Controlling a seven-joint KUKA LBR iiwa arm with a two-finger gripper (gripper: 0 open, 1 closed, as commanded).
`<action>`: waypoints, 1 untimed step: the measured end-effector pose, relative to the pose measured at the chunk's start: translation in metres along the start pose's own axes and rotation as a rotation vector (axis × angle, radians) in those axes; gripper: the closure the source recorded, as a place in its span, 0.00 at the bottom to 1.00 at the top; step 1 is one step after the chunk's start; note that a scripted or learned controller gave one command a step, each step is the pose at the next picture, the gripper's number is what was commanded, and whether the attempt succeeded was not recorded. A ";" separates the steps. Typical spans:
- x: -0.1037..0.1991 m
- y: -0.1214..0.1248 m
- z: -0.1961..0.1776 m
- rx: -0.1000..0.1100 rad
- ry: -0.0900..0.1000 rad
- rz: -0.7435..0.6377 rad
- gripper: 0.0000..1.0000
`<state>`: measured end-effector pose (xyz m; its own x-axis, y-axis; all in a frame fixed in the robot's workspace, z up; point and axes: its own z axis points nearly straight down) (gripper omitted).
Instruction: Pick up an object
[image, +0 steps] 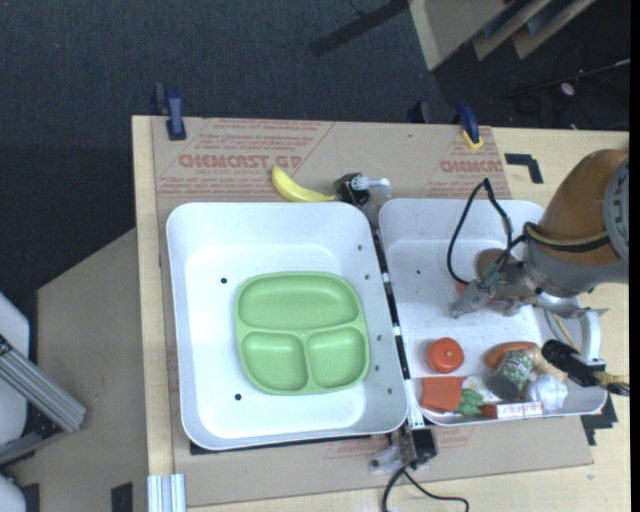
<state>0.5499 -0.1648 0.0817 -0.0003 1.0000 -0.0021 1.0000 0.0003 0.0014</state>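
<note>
I have the arm (585, 225) reaching in from three o'clock, its wrist low over the right bin (420, 225), and the jaws (480, 297) sit near the middle of that bin's floor. They are dark and foreshortened from up here, so I cannot tell how far apart they stand, and I see nothing between them. By my reading the pick is not yet made: approach done, grasp and lift left.

The candidates lie clustered along the bin's six o'clock edge. The red tomato (445, 353) sits at about seven o'clock from the jaws, apart from them. Below it lies an orange-red block (442, 391) with something green (470, 401) beside it. Toward five o'clock are a sausage-like piece (508, 352), a printed can (516, 372) and a white wrapped item (545, 392), all crowded together against the rim.

The tomato looks the easiest, with bare floor around it toward twelve o'clock. The cluster at five o'clock is hemmed by the wall. The left bin (200, 300) holds a green divided tray (300, 330); a banana (298, 188) rests on the worktop (240, 150) beyond it at twelve o'clock
</note>
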 end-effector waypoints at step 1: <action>-0.012 0.066 -0.003 -0.004 0.000 -0.001 0.00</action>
<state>0.6162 -0.1766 0.0853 -0.0017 1.0000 -0.0021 1.0000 0.0017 0.0056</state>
